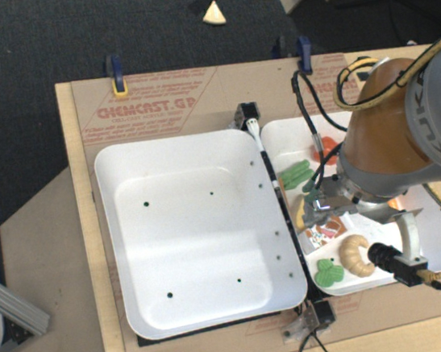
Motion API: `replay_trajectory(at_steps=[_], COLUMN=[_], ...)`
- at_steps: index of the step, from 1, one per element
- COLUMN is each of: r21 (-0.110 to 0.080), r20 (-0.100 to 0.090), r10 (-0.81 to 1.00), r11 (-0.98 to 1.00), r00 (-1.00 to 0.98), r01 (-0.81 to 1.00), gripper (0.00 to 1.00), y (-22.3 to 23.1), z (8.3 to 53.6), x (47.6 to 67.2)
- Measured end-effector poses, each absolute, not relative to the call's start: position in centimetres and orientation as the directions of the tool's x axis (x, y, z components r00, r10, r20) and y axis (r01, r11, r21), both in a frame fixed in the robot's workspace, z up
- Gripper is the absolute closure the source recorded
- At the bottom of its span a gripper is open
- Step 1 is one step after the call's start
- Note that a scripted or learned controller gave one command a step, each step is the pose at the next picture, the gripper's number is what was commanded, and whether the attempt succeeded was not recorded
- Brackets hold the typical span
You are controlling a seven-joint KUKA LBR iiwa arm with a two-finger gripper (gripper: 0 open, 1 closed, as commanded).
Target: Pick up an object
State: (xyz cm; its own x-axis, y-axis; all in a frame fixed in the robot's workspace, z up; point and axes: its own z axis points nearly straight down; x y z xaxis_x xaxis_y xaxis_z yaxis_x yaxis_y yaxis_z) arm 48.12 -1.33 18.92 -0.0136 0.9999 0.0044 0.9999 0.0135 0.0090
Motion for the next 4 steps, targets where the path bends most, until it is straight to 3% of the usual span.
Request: replay_trajectory(at_steps=[1, 2, 3, 4], r21=[0.0, 0.005, 0.005, 0.023], r20=[0.001, 0.001, -0.001, 0.005], r10=[1.0, 1.0, 1.0, 1.0], r11=[0.004, 0.006, 0.004, 0.008], r00=[-0.004, -0.006, -0.004, -0.008], r01=[1.0, 1.0, 1.0, 1.0], gripper=[1.0, 1.0, 1.0, 1.0], y=[2.0, 6.9, 7.9, 13.9], z=[18.4, 19.6, 18.4, 34.2], x=[47.9, 52.7, 59.8, 66.3])
